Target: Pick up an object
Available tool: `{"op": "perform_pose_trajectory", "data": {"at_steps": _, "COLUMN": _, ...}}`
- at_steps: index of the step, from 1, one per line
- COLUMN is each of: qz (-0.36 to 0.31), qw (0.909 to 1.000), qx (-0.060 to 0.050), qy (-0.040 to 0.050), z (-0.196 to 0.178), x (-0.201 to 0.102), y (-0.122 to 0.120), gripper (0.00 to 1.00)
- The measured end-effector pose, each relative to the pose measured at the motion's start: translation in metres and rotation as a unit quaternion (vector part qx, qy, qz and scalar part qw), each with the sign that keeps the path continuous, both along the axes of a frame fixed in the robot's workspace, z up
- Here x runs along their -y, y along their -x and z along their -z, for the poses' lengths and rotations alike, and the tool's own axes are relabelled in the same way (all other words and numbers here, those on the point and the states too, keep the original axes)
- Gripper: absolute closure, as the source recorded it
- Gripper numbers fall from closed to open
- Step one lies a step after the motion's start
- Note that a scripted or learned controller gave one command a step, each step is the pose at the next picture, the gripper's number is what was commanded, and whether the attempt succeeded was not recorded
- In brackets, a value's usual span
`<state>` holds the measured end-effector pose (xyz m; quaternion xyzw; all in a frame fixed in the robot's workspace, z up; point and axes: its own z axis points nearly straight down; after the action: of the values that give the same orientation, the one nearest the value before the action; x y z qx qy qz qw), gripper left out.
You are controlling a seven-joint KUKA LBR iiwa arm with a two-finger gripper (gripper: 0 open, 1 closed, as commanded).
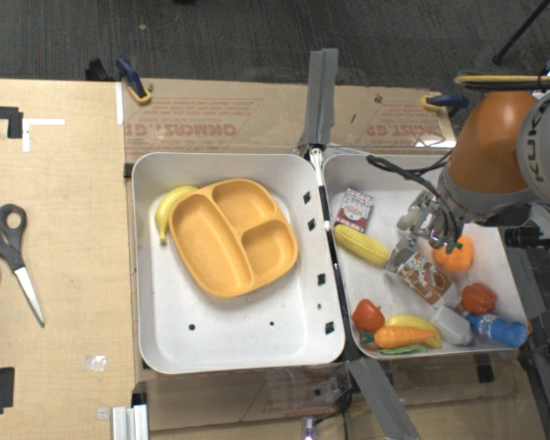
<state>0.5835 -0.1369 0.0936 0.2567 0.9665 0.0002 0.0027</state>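
Carrot [405, 337] lying at near rim, well below pincer [420, 236]. Pincer hanging low over right bin [506, 273], whether spread or pressed together I cannot tell. Snack packet [423, 279] lying just under, orange [454, 255] just beside. Judging reach step; next needing descent and closing on packet.

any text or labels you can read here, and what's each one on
Red print on the cardboard sheet behind the bins: upside down and too blurred to read.
Small red and white packet in the right bin: printing too small to read.
Brown packet below the gripper: label blurred.
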Motion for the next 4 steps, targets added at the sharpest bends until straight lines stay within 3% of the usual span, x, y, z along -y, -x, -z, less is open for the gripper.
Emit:
{"op": "perform_pose_trajectory", "data": {"at_steps": 1, "qz": -0.038, "qw": 0.9993, "qx": -0.002, "qy": -0.0002, "z": 0.002, "x": 0.014, "y": 0.074, "gripper": 0.00}}
{"op": "perform_pose_trajectory", "data": {"at_steps": 2, "qz": 0.022, "qw": 0.9998, "qx": -0.002, "qy": -0.0006, "z": 0.002, "x": -0.012, "y": 0.078, "gripper": 0.00}}
{"op": "perform_pose_trajectory", "data": {"at_steps": 3, "qz": 0.044, "qw": 0.9990, "qx": 0.000, "qy": -0.0001, "z": 0.000, "x": -0.038, "y": -0.016, "gripper": 0.00}}
{"op": "perform_pose_trajectory", "data": {"at_steps": 4, "qz": 0.042, "qw": 0.9991, "qx": 0.000, "qy": 0.0006, "z": -0.009, "x": -0.038, "y": -0.016, "gripper": 1.00}}
